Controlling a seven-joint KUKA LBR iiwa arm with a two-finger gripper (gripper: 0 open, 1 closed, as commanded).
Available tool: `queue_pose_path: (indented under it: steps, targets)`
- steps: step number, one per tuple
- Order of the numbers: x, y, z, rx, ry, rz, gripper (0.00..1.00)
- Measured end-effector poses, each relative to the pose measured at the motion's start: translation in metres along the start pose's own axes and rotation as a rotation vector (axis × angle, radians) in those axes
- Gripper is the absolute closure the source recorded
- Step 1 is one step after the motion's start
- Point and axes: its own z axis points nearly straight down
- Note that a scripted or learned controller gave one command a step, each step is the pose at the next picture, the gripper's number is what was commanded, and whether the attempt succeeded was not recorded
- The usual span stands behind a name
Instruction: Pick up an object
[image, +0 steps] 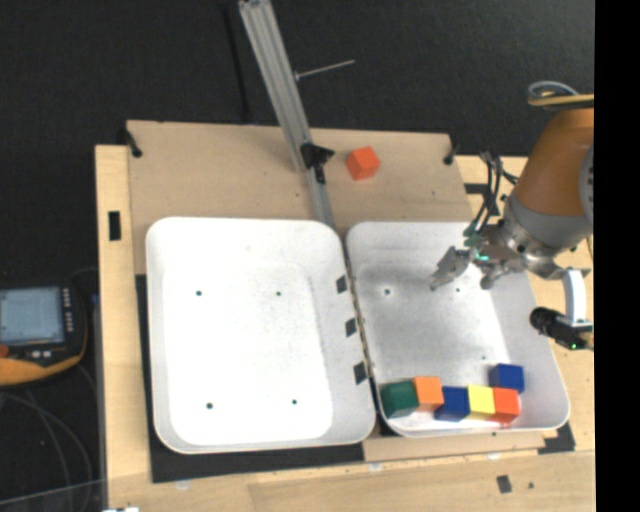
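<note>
Six blocks (455, 398) line the right bin's (420, 300) lower edge, toward the frame's lower right. The gripper (462, 270), fingers spread and empty, hangs above them, toward mid-right; the row runs left-right.

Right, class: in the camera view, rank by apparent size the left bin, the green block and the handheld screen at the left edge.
Largest to smallest:
1. Left bin
2. Handheld screen
3. Green block
</note>
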Motion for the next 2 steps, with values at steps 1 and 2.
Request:
queue_pose_path:
  steps: [1,2]
  targets:
    - [0.027,-0.092,0.097,0.012,0.003,0.004,0.0]
    - [-0.02,-0.011,0.048,-0.01,-0.006,-0.001,0.0]
